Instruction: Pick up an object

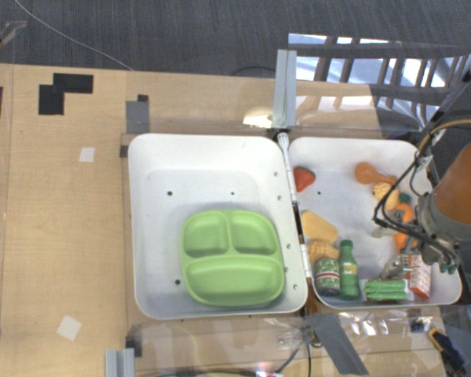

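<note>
**A:** Where is the arm (455, 191) sitting, and what is the gripper (404, 261) doing?

**B:** It is reaching in from the right, its orange band hanging over the right bin (337, 159). The gripper is hovering low by that bin's right wall, among black cables. Whether it is spread, closed or touching anything, I cannot tell; it is too small and cluttered there.

**A:** What is lying around it?

**B:** Toy food, all smooth plastic. A red-and-white carton (418, 281) is lying just beside the gripper, a ridged green piece (385, 290) is resting along the front wall, and a green bottle (348, 269) is lying next to a round can (326, 276). A tan wedge (318, 228) and a red piece (304, 178) are sitting near the divider, an orange lump (370, 173) farther back.

**A:** And the left bin (165, 163)?

**B:** It is holding a glossy green tray (232, 258) with three compartments.
</note>
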`<move>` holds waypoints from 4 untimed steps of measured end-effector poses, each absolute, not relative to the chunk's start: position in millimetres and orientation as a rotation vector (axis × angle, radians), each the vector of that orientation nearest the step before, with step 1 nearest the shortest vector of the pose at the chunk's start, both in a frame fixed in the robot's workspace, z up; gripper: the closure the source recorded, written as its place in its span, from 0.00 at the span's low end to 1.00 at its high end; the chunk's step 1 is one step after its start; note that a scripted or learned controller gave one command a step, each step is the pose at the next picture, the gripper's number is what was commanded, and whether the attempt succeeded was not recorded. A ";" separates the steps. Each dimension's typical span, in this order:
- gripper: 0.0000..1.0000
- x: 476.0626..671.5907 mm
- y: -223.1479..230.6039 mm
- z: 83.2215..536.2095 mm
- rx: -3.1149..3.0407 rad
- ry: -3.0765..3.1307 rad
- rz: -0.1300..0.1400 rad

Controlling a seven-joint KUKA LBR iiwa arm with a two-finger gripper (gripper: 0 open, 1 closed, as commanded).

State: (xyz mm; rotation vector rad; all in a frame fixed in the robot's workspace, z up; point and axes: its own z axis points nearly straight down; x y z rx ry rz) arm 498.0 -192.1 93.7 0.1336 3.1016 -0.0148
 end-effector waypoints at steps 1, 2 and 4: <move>0.00 588.6 -136.5 90.3 -0.151 3.122 -0.001; 0.00 673.9 -166.4 185.5 -0.007 3.119 -0.006; 1.00 671.1 -156.1 103.8 -0.110 3.115 -0.007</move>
